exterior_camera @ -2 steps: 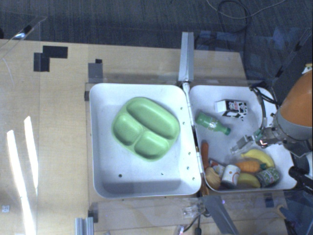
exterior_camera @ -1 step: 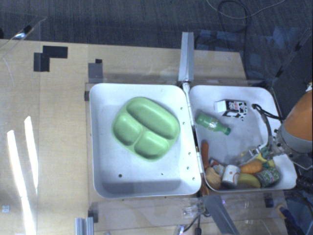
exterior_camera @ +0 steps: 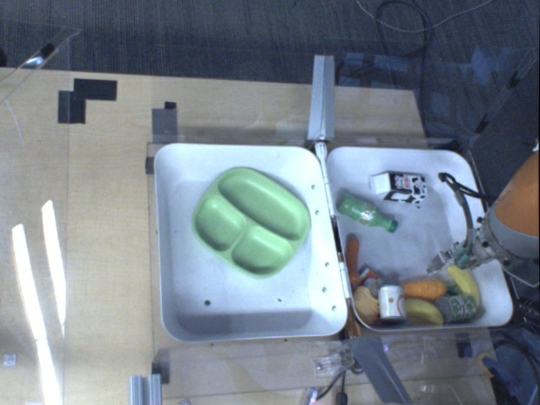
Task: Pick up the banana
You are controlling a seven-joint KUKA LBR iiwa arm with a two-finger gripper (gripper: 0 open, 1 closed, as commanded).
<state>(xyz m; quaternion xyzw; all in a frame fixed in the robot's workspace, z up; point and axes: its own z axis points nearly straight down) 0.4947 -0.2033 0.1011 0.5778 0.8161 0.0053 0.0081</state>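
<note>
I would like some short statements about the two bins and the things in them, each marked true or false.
1. The green divided plate lies in the left bin. True.
2. The green bottle stands upright. False: it lies on its side in the right bin.
3. The pincer is over the left bin. False: it is at the right bin's right side, close to a banana.
4. A carrot lies near the right bin's front edge. True.
5. The small white box is in the left bin. False: it is in the right bin.
</note>
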